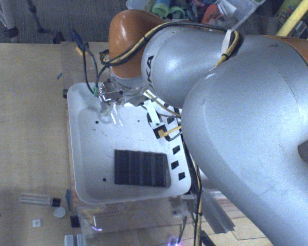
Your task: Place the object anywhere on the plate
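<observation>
The gripper (109, 102) hovers low in the bin (87, 152). I cannot tell its fingers' state. The dark plate (141, 168) lies well apart from them, so aim there.

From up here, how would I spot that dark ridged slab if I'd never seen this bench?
Find the shallow white bin on the bench, partly covered by the big grey arm. Look at its near half: the dark slab lies flat there. It is the bin's one black rectangle, with raised ridges running across its top.
</observation>
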`<state>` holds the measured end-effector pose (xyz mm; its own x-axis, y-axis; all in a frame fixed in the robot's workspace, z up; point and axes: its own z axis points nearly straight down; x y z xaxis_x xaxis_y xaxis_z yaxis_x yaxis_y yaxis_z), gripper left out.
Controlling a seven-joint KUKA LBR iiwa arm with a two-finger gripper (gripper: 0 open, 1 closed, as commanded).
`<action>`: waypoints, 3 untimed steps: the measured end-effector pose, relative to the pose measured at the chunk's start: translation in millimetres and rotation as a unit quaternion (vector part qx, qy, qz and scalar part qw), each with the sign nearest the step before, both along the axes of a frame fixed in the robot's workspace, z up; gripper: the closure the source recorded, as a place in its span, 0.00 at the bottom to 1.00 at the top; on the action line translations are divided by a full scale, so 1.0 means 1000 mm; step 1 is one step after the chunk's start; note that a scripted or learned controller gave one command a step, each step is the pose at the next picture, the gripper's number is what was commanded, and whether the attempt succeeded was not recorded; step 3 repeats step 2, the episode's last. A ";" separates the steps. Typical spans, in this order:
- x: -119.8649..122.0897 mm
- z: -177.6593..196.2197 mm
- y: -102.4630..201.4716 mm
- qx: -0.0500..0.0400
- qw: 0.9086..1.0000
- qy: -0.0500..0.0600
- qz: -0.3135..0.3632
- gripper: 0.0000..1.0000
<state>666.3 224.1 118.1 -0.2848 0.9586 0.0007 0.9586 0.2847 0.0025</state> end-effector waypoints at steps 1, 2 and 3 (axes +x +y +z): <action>0.001 0.044 -0.017 0.000 0.978 -0.001 0.211 1.00; -0.015 0.152 -0.016 -0.001 0.914 -0.002 0.407 1.00; -0.015 0.152 -0.016 -0.001 0.914 -0.002 0.407 1.00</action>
